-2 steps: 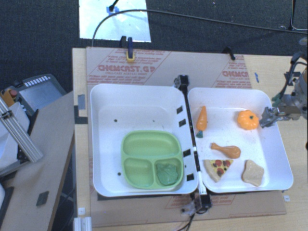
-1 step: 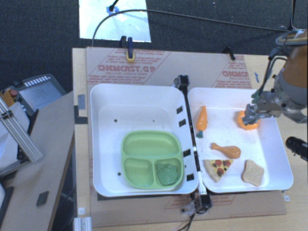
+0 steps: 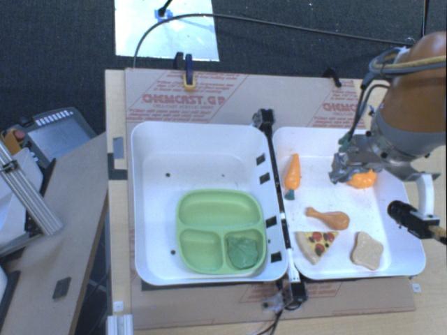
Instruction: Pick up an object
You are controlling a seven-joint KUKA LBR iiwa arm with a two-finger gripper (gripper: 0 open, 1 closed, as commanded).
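Far left of the gripper [image 3: 347, 167] sits a green divided tray [image 3: 221, 230]; nearer left, a toy carrot [image 3: 293, 172]. An orange toy [image 3: 363, 180] lies touching the gripper's right side; whether it is grasped I cannot tell. Nothing looks lifted yet, so the pick remains

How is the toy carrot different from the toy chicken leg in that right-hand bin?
The carrot is bright orange and stands lengthwise up the bin near the divider; the chicken leg is duller tan-brown and lies crosswise nearer the middle. The carrot tapers to a point, while the chicken leg swells into a rounded end. Both lie loose in the right bin, apart from the hand.
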